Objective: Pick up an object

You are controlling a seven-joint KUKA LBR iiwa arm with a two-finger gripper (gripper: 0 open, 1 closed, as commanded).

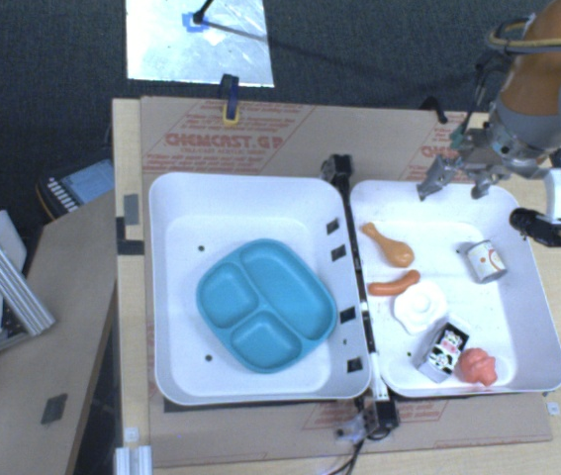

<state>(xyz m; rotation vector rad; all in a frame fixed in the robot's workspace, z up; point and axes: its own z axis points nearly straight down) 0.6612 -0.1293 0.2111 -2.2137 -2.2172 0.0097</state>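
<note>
Arm poised over the right bin's far edge, toys waiting below.

We see the left bin [176,226] holding a blue divided plate [265,306]. At upper right the gripper [455,180] hangs with fingers spread, holding nothing, above the right bin [542,334]. There lie a can [484,261], drumstick [389,244], fried egg [420,306], small carton [442,351], sausage [393,285] and pink toy [477,366].

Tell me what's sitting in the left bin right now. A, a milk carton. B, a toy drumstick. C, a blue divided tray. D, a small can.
C: the blue divided tray lies alone in the left bin, while the drumstick, can and carton are all in the right bin.
</note>
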